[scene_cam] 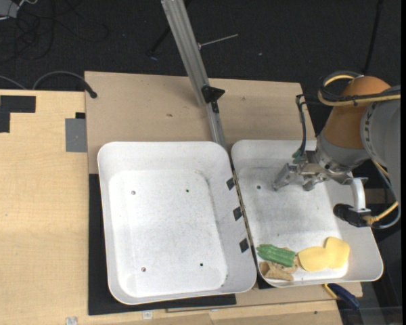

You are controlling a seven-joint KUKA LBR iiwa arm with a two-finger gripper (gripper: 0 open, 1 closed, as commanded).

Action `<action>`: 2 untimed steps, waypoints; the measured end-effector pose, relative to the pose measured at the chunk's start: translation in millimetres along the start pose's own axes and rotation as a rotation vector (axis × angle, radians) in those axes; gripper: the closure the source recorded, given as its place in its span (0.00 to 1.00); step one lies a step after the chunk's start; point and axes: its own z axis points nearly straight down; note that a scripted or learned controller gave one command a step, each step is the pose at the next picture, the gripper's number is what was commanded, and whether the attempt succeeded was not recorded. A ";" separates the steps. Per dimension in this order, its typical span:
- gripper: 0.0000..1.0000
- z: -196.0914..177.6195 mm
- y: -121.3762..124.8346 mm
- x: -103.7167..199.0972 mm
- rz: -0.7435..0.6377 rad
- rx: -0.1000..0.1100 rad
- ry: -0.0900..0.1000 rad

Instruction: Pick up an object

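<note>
Nearest the camera: a small cluster of objects at the near edge of the right bin (365, 266). Cluster is a green object (277, 254), a yellow object (323, 256) and a small tan object (279, 271).

Landmark: right bin.
- Green object: near-left corner of the right bin, just beside the divider rim. Elongated, dark green, slightly bumpy, lying flat, long axis running left-right.
- Yellow object: touching the green object's right end, along the bin's near wall. Pale yellow, smooth, lobed outline with a raised rounded part at its right. Largest of the three.
- Tan object: against the bin's near rim, tucked under the green one, touching it. Light brown, short; shape too small to make out.

Pincer (279, 183): over the far half of the right bin, toward its middle, pointing left. Fingers spread apart, nothing between them. All three objects lie well apart from it, toward the near wall; the green one is closest, almost directly nearward of the fingertips.

Left bin (115, 161) adjoins the right bin's left rim.
</note>
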 end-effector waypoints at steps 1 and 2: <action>1.00 -12.1 0.4 -1.0 0.003 -0.002 -0.001; 1.00 -75.0 5.4 -2.7 -0.002 -0.008 -0.002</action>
